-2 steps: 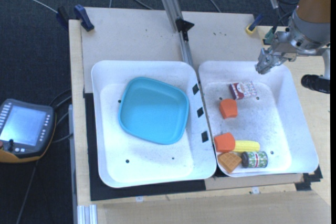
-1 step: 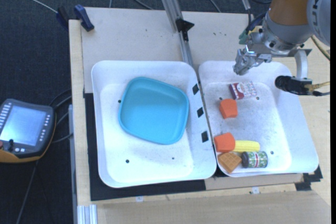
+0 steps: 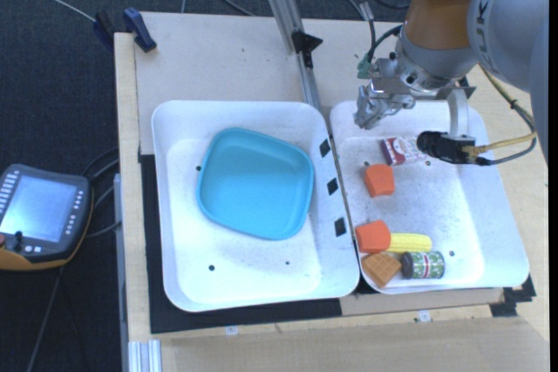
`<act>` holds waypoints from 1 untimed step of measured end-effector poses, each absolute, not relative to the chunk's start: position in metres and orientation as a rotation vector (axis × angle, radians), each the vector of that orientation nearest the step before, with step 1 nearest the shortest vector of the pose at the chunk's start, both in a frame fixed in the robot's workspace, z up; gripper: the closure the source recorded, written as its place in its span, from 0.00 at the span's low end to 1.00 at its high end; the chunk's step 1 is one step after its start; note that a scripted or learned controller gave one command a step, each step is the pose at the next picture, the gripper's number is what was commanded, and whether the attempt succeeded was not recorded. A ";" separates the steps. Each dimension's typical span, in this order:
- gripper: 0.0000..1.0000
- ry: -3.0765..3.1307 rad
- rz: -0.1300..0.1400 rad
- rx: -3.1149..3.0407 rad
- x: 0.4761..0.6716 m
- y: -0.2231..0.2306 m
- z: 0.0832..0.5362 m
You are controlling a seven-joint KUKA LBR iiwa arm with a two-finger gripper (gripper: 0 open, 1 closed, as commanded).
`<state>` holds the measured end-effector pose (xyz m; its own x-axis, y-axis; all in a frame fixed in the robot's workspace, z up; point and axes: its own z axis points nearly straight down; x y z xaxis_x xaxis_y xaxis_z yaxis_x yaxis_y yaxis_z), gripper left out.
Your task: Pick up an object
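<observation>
The claw [image 3: 377, 112] hangs over the far left corner of the right bin [image 3: 488, 231]; its opening I cannot tell.

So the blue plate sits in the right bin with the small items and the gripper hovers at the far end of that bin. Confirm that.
Not quite. The camera view shows the blue plate in the left bin, alone. The small items, such as the orange block and the corn cob, lie in the right bin, and the gripper does hover at that bin's far end.
</observation>
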<state>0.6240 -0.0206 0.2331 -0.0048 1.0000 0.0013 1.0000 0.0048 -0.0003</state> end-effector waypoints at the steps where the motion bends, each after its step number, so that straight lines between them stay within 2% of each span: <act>1: 1.00 -2.227 -0.003 -2.215 0.630 0.040 0.240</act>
